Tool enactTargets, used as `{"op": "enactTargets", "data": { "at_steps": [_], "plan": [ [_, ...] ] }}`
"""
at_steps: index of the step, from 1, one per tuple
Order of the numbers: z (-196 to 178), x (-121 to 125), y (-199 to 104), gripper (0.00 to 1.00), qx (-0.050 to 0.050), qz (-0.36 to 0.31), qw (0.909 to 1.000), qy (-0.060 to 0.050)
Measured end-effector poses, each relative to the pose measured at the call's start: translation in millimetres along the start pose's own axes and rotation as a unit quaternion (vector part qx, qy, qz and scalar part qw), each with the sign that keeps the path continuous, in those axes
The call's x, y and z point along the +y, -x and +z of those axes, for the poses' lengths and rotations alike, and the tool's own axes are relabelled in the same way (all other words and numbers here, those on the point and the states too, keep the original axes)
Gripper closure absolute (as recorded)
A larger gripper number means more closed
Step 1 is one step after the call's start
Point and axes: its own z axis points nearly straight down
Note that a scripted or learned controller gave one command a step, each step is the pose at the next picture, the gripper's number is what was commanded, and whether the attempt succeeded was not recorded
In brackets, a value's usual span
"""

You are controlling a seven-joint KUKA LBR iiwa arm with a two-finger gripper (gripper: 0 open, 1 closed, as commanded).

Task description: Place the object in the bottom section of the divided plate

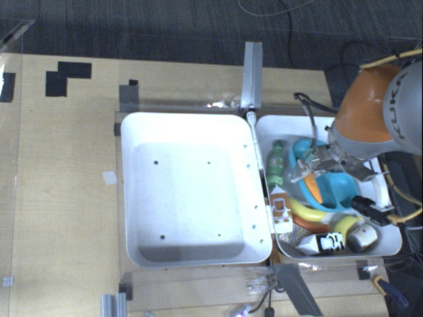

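Plate (334,189), blue and divided, lay in the right bin (394,243) among a banana (309,211) and a green bottle (275,165); probably light, stiff, slick plastic, best pinched at its rim. Gripper (310,167) hovered over it, finger state indiscernible

Both bins are plain white: the left bin (192,190) and the right bin (390,243). In the right bin lie a green bottle (275,164), a bright blue plate (334,187), a yellow banana (307,210) and a black-and-white box (327,243). The bench (59,197) is pale tan with black patches at upper left. The arm (377,107) is grey and orange.
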Motion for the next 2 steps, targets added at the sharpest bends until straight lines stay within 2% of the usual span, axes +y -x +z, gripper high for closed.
{"op": "enactTargets", "data": {
  "at_steps": [1,2],
  "plan": [
    [-38,-10,-91,1.0,-0.001,-0.097,0.9953,0.001],
    [-39,-17,-196,1.0,-0.002,-0.034,0.9994,0.003]
  ]
}}
